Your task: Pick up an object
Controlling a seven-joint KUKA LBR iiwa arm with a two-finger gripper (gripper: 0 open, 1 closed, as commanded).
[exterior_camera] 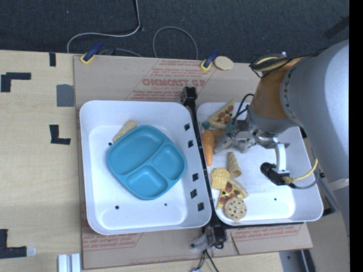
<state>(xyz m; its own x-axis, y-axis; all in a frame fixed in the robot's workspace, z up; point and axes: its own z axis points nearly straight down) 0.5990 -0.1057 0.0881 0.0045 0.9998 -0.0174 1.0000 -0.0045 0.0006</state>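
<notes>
The end effector (233, 136) sits low in the right bin (283, 205), among the toy food near the bin's left wall. Its opening width cannot be determined (the wrist body covers it). Candidate items lie close by: a carrot (208, 144) just left of it, a pizza slice (222, 115) above, an ice-cream cone (233, 164) below, and corn (220, 178) and a cookie (235, 209) further down. For a clean pick, centre on one item, preferably the carrot or cone, and avoid the bin wall. The left bin (96, 208) holds a blue tray (146, 161).
</notes>
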